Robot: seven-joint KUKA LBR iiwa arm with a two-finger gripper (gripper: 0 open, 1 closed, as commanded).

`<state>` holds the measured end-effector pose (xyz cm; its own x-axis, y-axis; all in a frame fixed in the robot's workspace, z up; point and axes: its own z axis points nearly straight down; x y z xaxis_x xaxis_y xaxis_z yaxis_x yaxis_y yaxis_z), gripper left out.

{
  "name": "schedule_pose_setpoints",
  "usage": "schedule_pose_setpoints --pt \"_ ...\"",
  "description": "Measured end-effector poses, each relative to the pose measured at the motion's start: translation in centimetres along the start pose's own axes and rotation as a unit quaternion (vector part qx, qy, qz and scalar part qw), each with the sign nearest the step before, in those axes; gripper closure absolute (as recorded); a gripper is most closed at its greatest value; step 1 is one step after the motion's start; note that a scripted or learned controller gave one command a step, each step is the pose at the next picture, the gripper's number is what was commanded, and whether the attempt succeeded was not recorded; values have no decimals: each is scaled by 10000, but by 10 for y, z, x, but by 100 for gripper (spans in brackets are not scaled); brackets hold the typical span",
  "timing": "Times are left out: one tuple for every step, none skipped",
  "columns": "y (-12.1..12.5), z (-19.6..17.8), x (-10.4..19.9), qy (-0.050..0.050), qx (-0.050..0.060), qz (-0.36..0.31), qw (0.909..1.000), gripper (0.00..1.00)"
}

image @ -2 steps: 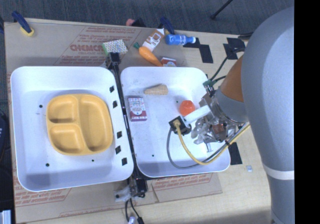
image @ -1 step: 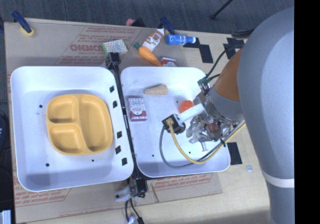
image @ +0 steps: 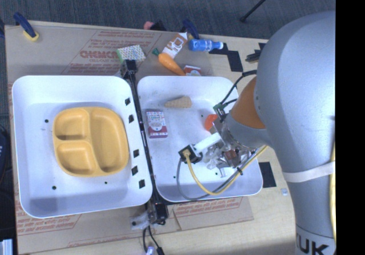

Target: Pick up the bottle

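Note:
My gripper (image: 221, 158) is low in the right bin (image: 171, 188), near its front right part, with the grey arm coming in over the bin's right wall. Right at the gripper there is a pale, see-through thing (image: 212, 161) that may be a bottle; the wrist hides most of it, and I cannot tell whether it is gripped. A small red-orange object (image: 210, 120) peeks out beside the arm. A blue bottle (image: 203, 45) lies on the bench behind the bin.
The right bin also holds a small red carton (image: 155, 123) and a tan cone (image: 178, 102). A yellow divided plate (image: 90, 140) fills the left bin (image: 34, 191). A carrot (image: 170, 64), a white-orange tube (image: 175, 45) and a patterned packet (image: 131, 52) lie behind the bins.

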<state>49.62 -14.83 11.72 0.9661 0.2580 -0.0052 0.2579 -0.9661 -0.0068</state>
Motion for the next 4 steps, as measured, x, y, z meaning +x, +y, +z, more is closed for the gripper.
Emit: schedule_pose_setpoints --pt "-6 -100 -20 13 -11 -157 9999 100" --pt "-13 -94 -18 5 3 260 9997 100" --pt "-5 -86 -21 -1 7 270 9996 100" --pt "-23 -97 -15 15 -10 263 9997 100"
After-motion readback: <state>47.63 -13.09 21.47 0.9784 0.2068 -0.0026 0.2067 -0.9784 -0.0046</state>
